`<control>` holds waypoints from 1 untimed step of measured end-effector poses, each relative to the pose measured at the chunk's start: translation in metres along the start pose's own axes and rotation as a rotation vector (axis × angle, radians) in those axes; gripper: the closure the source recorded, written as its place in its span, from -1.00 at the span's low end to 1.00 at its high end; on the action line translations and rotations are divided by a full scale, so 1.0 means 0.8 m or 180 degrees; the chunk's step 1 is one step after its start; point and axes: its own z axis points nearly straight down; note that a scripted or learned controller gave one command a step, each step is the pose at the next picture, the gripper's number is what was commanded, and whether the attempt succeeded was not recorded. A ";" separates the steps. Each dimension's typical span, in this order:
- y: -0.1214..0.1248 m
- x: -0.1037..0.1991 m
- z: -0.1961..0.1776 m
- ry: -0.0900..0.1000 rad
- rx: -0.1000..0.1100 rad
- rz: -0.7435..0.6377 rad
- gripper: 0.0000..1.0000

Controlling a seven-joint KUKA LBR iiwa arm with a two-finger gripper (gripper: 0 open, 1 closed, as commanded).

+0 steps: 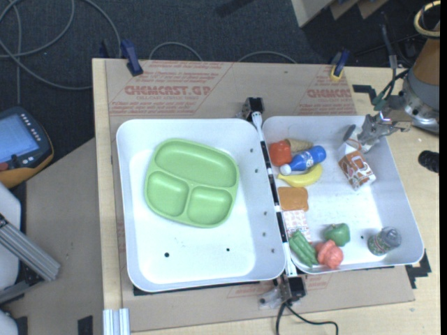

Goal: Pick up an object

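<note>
We see the end effector [369, 132] hanging over the upper right part of the right bin [401, 208], at the tip of the grey arm [419, 93] that comes in from the right edge. We cannot tell how it is set.

Just below it lies a small brown and white carton [355, 169], apart from its tip. To its left, across bare white floor, sit a blue bottle [306, 159], a red item [280, 151] and a banana [302, 177] bunched together. Further below and left lie an orange block [292, 199], a green vegetable [302, 246], a red and green toy fruit [332, 244], and a small grey can [383, 241] near the bin's lower right corner.

Well to the left, in the left bin [140, 243], rests a green divided plate [191, 182]. Both bins stand on the counter [202, 82].
</note>
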 end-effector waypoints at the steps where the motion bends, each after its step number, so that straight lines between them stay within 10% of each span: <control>1: 0.000 0.000 0.000 0.0000 0.0000 -0.0001 -1.00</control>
